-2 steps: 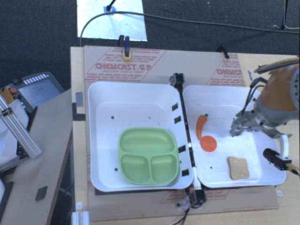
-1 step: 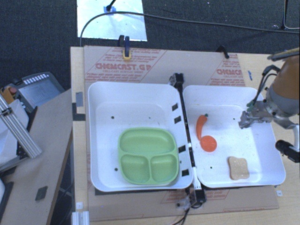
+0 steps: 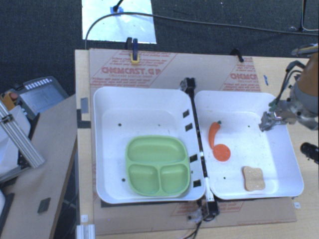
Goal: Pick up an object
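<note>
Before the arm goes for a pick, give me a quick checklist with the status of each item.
1. Targets in right bin: carrot, orange disc, bread slice: ok.
2. Carrot and disc separated: not ok, they look touching.
3. Bread slice standing apart: ok.
4. Gripper over the right bin, carrying nothing visible: ok.
5. Finger opening: cannot tell.
6. Green divided plate in left bin, out of the way: ok.

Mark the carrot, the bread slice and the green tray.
carrot [image 3: 214, 133]: camera view, middle of its orange body.
bread slice [image 3: 253, 178]: camera view, centre of its top face.
green tray [image 3: 133, 159]: camera view, left rim.
</note>
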